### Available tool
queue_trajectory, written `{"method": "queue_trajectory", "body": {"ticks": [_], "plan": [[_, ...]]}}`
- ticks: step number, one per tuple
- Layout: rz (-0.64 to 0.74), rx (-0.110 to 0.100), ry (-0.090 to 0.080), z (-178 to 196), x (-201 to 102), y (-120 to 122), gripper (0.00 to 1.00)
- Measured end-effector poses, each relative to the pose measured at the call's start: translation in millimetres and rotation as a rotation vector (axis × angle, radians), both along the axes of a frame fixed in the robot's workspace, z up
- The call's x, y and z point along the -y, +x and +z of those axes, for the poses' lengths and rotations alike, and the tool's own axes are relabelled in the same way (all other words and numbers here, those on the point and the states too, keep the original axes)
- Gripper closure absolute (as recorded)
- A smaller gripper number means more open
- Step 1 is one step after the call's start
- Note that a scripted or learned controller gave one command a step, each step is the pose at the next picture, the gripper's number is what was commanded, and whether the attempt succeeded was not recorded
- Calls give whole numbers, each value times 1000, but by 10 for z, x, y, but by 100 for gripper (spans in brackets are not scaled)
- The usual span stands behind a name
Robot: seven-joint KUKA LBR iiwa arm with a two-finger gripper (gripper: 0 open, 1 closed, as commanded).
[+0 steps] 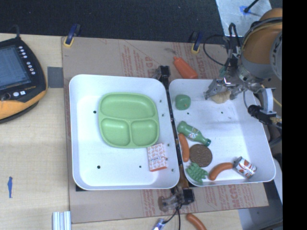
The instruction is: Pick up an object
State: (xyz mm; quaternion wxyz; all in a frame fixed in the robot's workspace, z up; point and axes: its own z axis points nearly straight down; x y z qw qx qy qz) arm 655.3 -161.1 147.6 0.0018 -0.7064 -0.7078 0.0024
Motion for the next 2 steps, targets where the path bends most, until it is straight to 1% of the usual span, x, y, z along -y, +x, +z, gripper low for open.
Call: {"method": "queue_trajectory", "body": {"ticks": [1, 2], "plan": [[2, 0, 0, 112, 6, 5, 100], [6, 2, 1, 447, -892, -342, 100]]}}
